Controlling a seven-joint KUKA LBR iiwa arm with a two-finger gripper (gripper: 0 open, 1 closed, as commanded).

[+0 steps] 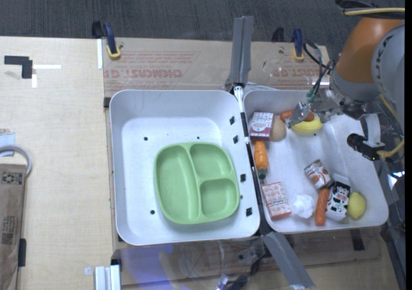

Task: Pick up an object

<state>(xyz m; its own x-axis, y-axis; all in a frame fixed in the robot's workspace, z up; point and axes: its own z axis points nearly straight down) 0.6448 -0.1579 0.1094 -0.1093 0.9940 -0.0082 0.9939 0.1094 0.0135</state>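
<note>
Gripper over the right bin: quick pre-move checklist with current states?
1. Gripper inside the right bin, at its far end: ok.
2. Target under it: banana sits right beside the gripper: ok.
3. Something between the fingers: cannot tell.
4. Clutter near target: small brown item and pink-topped box lie close by: not ok.
5. Green tray lies in the left bin, away from the arm: ok.

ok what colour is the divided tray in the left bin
Light green, plain; the divided tray shows clearly in the camera view.
</note>
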